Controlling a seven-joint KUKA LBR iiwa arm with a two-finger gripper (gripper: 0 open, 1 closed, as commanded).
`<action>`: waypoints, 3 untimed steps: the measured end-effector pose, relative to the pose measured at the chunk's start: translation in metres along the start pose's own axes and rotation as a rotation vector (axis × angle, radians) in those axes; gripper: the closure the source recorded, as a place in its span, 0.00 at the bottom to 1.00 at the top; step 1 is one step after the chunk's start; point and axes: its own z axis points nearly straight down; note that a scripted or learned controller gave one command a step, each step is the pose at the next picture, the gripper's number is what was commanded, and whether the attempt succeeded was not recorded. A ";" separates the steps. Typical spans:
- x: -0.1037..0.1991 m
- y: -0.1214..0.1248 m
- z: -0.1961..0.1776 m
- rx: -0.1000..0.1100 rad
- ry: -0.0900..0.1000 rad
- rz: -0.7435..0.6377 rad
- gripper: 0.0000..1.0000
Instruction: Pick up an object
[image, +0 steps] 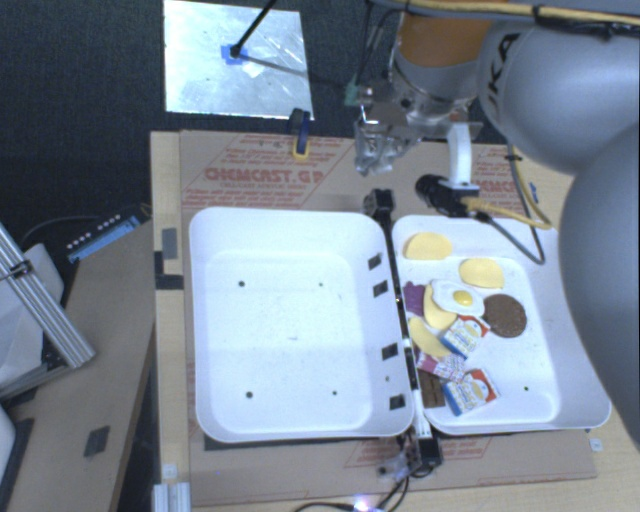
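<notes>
One gripper (378, 152) is mine, hanging at twelve o'clock above the far edge of the surface, nothing between its tips; whether they are spread or closed I cannot tell. I judge the pick not yet begun. Toward five o'clock the right bin (575, 395) holds my choices: fried egg (458, 296), brown disc (506, 315), small packets (470, 390). Next I must swing over and descend. The packets overlap, their edges unclear
</notes>
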 end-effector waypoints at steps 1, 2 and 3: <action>0.106 0.000 -0.034 0.003 0.002 -0.003 1.00; 0.128 -0.087 0.026 0.020 -0.004 0.003 1.00; 0.122 -0.039 -0.118 -0.008 0.002 0.006 1.00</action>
